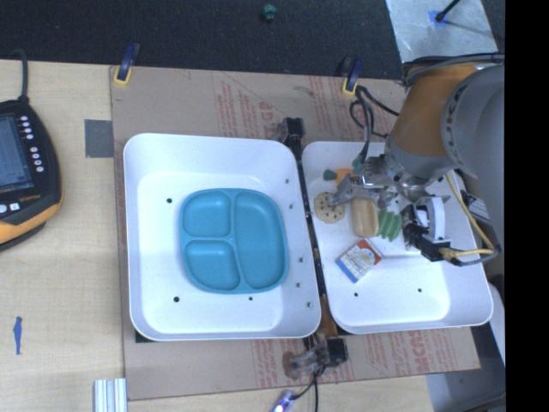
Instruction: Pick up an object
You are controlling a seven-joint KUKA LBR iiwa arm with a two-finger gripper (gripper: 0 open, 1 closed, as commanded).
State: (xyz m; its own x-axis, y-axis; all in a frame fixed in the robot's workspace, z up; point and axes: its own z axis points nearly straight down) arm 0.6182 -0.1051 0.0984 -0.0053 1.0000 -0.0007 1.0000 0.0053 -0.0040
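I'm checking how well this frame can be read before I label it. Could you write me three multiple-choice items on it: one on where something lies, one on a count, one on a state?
1. Where does the blue divided plate lie?
A. In the left bin
B. In the right bin
C. On the cardboard outside the bins

2. How many compartments does the plate have?
A. Two
B. Three
C. Five

3. Where is the pincer now?
A. Down among the small items in the right bin
B. Over the plate
C. Over the handheld controller

Answers:
1 A, the plate sits in the middle of the left bin.
2 B, its ridges mark off two small sections and one long one.
3 A, the arm's end is low over the tan block and green piece.
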